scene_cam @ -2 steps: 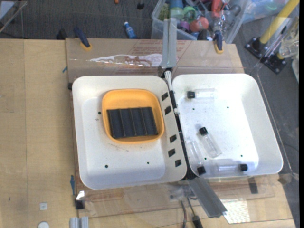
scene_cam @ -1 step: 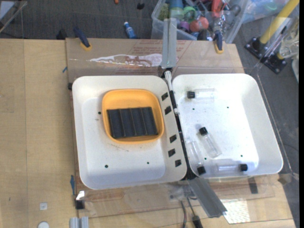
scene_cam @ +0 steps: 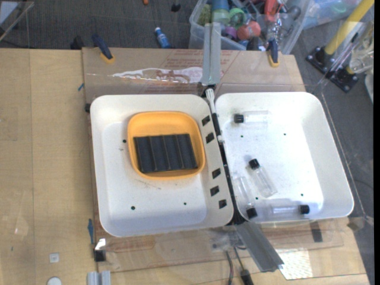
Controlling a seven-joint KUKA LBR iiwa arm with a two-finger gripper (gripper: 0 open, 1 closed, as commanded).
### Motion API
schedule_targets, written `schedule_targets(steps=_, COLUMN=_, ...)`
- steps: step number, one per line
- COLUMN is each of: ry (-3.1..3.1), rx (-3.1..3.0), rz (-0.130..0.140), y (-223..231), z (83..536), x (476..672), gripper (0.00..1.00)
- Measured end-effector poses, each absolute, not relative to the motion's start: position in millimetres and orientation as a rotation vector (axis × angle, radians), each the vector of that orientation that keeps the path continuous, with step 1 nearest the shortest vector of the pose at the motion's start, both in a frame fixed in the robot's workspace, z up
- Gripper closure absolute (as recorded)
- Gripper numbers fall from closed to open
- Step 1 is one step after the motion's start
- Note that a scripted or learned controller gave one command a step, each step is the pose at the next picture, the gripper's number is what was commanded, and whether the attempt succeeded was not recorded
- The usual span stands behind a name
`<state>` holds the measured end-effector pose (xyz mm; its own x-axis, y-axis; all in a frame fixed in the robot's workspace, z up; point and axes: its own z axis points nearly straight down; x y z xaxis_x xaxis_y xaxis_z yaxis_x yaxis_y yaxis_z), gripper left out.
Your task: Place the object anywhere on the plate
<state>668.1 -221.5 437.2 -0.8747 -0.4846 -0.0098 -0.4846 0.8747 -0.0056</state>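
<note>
An orange plate (scene_cam: pixel 166 119) with rounded corners lies in the left white bin (scene_cam: pixel 119 209). A dark grey ribbed slab (scene_cam: pixel 165 153) rests flat on the plate, covering most of its lower half. In the right white bin (scene_cam: pixel 314 141) lie several clear vials with black caps: one near the back (scene_cam: pixel 252 118), one in the middle (scene_cam: pixel 261 177), one along the front wall (scene_cam: pixel 285 209).
The two bins meet at a raised ridge (scene_cam: pixel 217 159) with black clips along it. A clear tub of coloured toys (scene_cam: pixel 255 10) stands behind the bench. Brown cardboard (scene_cam: pixel 148 67) lies behind the left bin.
</note>
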Motion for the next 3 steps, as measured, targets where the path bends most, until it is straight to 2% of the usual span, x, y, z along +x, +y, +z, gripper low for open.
schedule_targets(steps=1, ry=3.033, rx=-0.773, rz=-0.003, y=-222.0, z=437.1, x=667.9, gripper=1.0)
schedule_targets(steps=3, ry=2.663, rx=-1.648, rz=-0.005, y=-220.8, z=436.8, x=668.2, gripper=1.0)
